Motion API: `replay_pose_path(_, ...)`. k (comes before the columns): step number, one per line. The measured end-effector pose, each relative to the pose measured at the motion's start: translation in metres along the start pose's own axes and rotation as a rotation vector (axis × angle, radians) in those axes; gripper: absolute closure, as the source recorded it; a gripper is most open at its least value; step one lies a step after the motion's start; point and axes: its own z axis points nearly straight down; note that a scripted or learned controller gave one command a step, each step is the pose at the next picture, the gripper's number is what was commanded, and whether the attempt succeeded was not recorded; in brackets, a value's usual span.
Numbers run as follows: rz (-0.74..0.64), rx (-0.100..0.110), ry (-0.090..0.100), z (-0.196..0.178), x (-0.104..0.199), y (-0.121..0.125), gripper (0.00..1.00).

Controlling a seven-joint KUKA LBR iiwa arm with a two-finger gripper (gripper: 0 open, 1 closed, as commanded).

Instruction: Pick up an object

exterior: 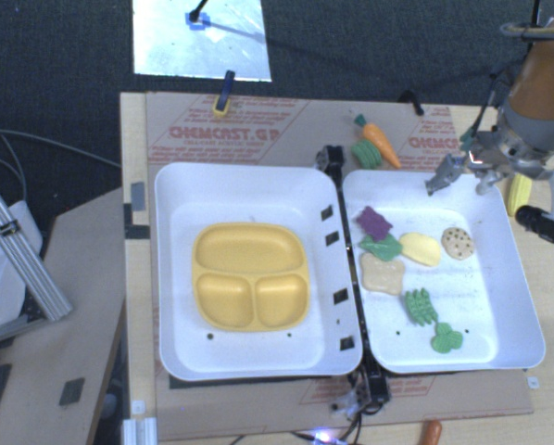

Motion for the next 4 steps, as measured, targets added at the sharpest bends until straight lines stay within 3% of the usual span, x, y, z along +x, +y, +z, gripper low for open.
replay_pose_path(1, 0.0, -0.004, -0.003, 0.11, -0.038, -0.039, 0.0)
replay_pose_path(2, 0.005, 0.007, 0.001, 0.124, -0.041, -0.111, 0.0)
replay_pose_path(3, -0.008, -0.006, 0.002, 0.05, 0.033, -0.089, 0.0)
replay_pose_path(4, 0.008, 0.01, 0.002, 0.106, 0.004, -0.165, 0.0)
